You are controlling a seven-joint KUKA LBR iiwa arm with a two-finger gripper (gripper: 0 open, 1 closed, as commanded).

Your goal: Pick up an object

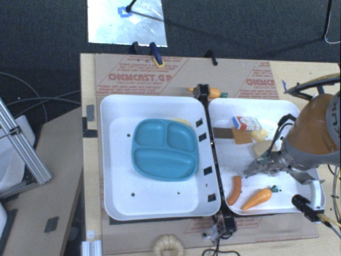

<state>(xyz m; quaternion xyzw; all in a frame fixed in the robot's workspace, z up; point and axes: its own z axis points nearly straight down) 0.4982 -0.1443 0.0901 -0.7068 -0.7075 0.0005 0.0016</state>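
The right bin (277, 109) holds several small items. An orange carrot (258, 197) with a green top lies near its front wall, and a reddish sausage (233, 190) lies just left of it. Toward the back sit a red and white carton (246, 123), a brown block (241, 136) and a pale yellow piece (259, 135). My gripper (256, 169) hangs low in this bin, just above the carrot and right of the sausage. I see nothing held in it. The arm's orange band (314, 132) covers the bin's right side.
A blue divided plate (165, 148) lies in the left bin (114, 143). Black clips run along the wall between the bins. A small orange-yellow item (213, 93) rests behind the bins. A beige ring (169, 245) lies at the bench's front edge.
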